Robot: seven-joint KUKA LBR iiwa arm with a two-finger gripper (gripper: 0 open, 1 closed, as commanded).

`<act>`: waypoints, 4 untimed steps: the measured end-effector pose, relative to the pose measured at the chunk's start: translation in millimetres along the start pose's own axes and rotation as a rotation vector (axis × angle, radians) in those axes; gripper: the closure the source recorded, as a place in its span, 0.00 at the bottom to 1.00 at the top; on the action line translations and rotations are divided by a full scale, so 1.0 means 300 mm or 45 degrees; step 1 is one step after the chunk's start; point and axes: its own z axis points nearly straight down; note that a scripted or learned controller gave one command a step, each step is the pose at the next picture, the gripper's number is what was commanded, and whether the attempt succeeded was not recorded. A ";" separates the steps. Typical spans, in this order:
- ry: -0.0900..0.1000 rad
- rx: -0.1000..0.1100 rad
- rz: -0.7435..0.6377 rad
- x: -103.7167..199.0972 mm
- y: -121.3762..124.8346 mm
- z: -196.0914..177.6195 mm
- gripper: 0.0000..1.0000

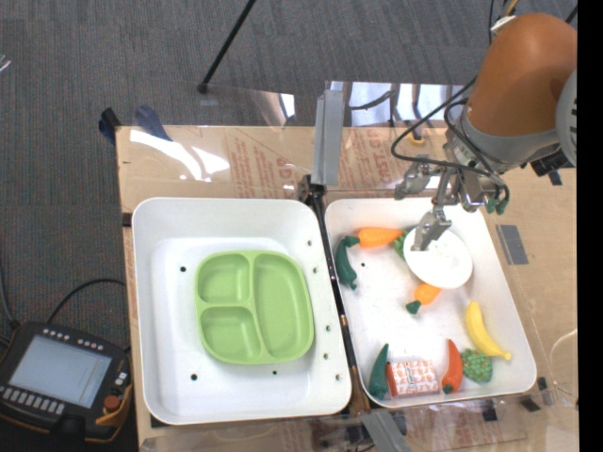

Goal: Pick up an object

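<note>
A round white plate [441, 260] lies flat in the right bin [509, 290], beside a carrot [379, 237].

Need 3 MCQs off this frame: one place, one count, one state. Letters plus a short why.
1. Where is the green tray?
A) left bin
B) right bin
C) on the floor

2. How many compartments does the tray have?
A) two
B) three
C) five

3. Where is the claw?
A) over the white plate
B) over the tray
C) outside both bins

Answers:
1 A: the tray lies in the left bin.
2 B: two small sections and one long one.
3 A: it hangs at the plate's upper edge in the right bin.
</note>
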 end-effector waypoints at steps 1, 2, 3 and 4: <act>0.012 -0.002 -0.040 0.088 -0.047 0.541 0.00; 0.004 0.001 -0.015 0.276 -0.229 0.534 0.00; 0.001 -0.002 0.069 0.264 -0.222 0.534 0.00; -0.002 -0.002 0.063 0.260 -0.218 0.501 1.00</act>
